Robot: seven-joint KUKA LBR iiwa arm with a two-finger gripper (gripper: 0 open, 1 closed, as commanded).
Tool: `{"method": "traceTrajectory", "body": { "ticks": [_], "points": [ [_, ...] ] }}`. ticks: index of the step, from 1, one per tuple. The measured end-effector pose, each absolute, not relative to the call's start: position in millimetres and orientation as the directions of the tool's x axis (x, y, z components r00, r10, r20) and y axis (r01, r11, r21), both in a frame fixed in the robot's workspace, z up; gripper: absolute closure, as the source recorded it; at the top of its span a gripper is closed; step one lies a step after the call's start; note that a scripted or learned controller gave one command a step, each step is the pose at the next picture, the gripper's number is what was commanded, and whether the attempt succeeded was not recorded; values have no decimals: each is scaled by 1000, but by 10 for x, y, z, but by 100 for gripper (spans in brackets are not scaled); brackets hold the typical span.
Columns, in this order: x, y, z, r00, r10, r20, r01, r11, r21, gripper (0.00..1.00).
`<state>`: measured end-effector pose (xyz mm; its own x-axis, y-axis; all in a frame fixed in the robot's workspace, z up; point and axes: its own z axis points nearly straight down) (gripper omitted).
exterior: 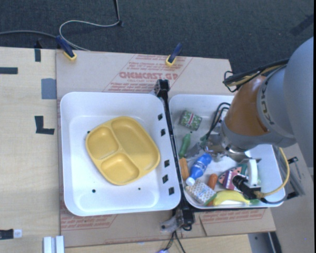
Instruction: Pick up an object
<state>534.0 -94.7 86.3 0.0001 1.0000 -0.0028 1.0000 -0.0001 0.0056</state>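
- Since no object is lifted yet, the pick is still to do; blue bottle (pixel 200 166), banana (pixel 230 197) and green packet (pixel 190 119) lie in the right bin (pixel 221 100).
- Claw (pixel 220 147) low over the clutter; apart or together, cannot tell, wrist covers it.
- Left bin (pixel 73 141) holds a yellow tray (pixel 122 149).

Robotics lab, KUKA arm (pixel 284 104), cardboard-topped bench (pixel 147 73), white bins (pixel 73 157), loose cable (pixel 89 22)
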Motion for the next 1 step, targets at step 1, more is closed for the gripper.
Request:
{"method": "traceTrajectory", "body": {
  "ticks": [1],
  "points": [
    [5346,-948,961,0,1000,-4,1000,1,7,100]
  ]
}}
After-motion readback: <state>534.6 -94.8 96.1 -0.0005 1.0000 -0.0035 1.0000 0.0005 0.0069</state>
